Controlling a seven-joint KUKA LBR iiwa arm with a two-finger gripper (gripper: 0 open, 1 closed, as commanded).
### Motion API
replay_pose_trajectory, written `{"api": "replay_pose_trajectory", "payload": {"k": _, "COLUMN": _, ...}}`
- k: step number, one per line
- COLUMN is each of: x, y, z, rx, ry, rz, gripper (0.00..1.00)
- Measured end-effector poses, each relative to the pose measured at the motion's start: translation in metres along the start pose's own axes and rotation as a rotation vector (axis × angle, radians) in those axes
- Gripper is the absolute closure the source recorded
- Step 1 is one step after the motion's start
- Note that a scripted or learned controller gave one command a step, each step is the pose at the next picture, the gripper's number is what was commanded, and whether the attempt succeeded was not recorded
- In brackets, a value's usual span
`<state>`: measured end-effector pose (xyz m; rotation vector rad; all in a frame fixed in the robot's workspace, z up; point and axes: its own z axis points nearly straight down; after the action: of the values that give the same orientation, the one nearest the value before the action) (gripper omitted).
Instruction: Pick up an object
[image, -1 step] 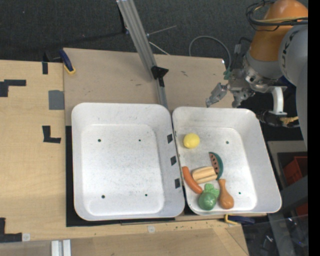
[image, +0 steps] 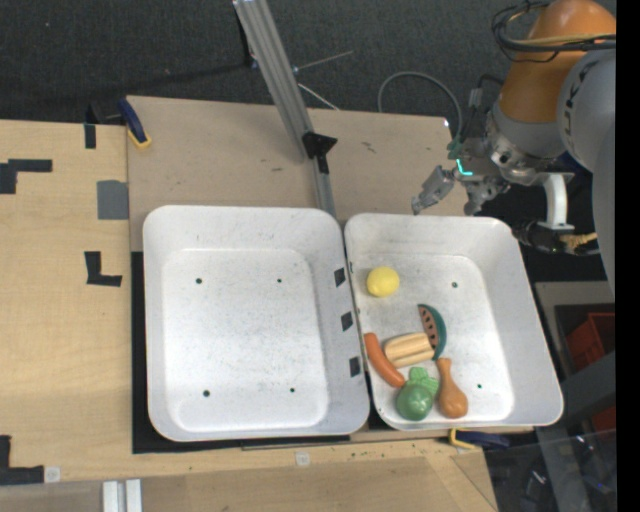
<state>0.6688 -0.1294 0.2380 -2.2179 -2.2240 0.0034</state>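
Candidate objects all lie in the right bin (image: 500, 262). Yellow lemon-like ball (image: 382, 282) sits alone near the bin's 10 o'clock area, well apart from the rest. Cluster toward 6 o'clock: watermelon slice (image: 431, 327), bread roll (image: 408, 348), orange sausage (image: 383, 361) touching the roll, green vegetable (image: 416, 396), drumstick (image: 449, 391) just beside the green piece.

Handling, judged: these look like toy food, probably light, rigid and smooth, so apt to slip or roll. The ball is the clearest target; take it across its middle, from above. The cluster pieces touch one another, so a grasp there risks nudging neighbours.

Pincer (image: 453, 192) hovers beyond the bin's far rim, at about 12 o'clock of the bin, fingers spread and holding nothing; it is well apart from every object.

Left bin (image: 240, 330) adjoins the right one. Both rest on a black mat on the pale wooden worktop (image: 60, 330), with black tape marks at 9 o'clock. A metal pole (image: 285, 90) slants in from 12 o'clock; dark floor beyond.
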Motion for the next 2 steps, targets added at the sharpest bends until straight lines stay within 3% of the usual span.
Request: {"api": "replay_pose_trajectory", "payload": {"k": 2, "x": -0.001, "y": -0.011, "z": 0.091, "rx": 0.004, "ry": 0.0, "rz": 0.001, "gripper": 0.0}}
